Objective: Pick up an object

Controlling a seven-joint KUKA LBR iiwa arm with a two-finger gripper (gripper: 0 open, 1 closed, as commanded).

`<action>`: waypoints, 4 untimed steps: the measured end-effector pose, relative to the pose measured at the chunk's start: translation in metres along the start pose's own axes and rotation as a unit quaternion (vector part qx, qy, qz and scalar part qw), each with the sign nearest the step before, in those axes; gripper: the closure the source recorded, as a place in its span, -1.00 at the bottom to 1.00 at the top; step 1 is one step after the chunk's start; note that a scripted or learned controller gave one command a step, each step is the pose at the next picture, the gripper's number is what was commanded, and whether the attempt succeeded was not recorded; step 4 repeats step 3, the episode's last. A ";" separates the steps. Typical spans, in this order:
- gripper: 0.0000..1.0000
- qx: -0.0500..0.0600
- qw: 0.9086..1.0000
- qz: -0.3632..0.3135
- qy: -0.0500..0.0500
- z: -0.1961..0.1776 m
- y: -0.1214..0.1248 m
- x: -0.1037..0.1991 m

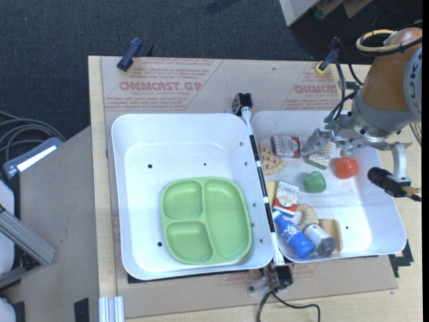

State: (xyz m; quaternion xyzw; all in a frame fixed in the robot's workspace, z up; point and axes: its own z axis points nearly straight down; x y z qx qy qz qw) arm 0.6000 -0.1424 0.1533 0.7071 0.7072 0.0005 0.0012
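Several small things crowd the right white plastic bin (385, 237). Our two-finger gripper (320, 143) hangs low near a round orange-red ball (346, 168) and a green rounded toy (314, 180). We cannot tell its fingers' state. It may pinch between neighbours and lift nothing.

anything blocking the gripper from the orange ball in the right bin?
Nothing visible. The gripper sits low in the right bin, the orange ball just beside it toward the arm, white floor between them.
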 end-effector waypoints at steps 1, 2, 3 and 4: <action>-1.00 0.001 1.000 0.000 0.001 0.064 -0.028 0.030; 1.00 0.001 1.000 0.000 0.000 0.055 -0.028 0.029; 1.00 0.001 1.000 0.000 0.001 -0.032 -0.025 0.121; 1.00 0.001 1.000 0.000 0.001 -0.032 -0.025 0.121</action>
